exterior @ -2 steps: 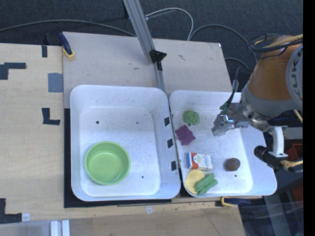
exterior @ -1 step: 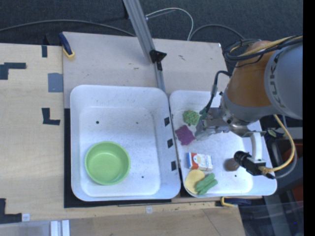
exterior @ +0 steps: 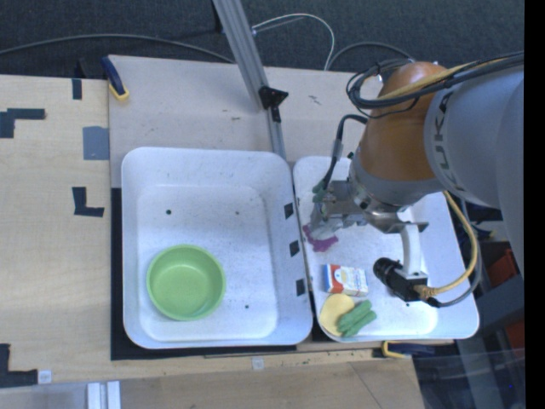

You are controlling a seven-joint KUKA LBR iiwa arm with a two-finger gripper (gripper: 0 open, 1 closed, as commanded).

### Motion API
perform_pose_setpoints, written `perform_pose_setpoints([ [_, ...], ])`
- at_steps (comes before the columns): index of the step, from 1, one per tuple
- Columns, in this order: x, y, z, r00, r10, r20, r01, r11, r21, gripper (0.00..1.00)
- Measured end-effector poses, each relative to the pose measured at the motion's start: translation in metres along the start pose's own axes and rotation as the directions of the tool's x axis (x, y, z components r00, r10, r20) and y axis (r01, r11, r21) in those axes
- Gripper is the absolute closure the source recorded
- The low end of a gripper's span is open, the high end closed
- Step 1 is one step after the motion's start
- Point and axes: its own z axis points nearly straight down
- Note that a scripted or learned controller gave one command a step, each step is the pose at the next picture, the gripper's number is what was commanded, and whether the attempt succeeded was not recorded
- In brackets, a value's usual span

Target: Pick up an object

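**Gripper low over right bin, above a small purple item**

The gripper (exterior: 328,220) of the grey arm (exterior: 477,135) sits low at the left side of the right bin (exterior: 451,313), close to the wall it shares with the left bin (exterior: 204,164). How far its jaws stand apart cannot be told from this angle, since the wrist and its orange band (exterior: 400,126) cover much of the tool; nothing can be seen held by it. Just below the tool's tip lies a small purple object (exterior: 322,243) on the bin floor; whether the two touch cannot be told.

Nearer the front of the same bin rests a small white carton with red and blue print (exterior: 345,278). Just in front of it lie a yellow object (exterior: 335,307) and a green object (exterior: 357,317), the green one overlapping the yellow. A black fitting on the arm (exterior: 393,277), trailing a yellow cable, hangs over the middle of the bin.

In the left bin a green bowl (exterior: 186,282) stands upright in the front-left corner, well apart from the arm. A slanting metal pole (exterior: 247,49) crosses the bench (exterior: 51,228) behind the bins.
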Motion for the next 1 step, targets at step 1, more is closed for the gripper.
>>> perform_pose_setpoints([
  [1,0.0648,-0.0012,0.0024,1.0,-0.001,0.0,0.001,1.0,0.002,1.0],
])
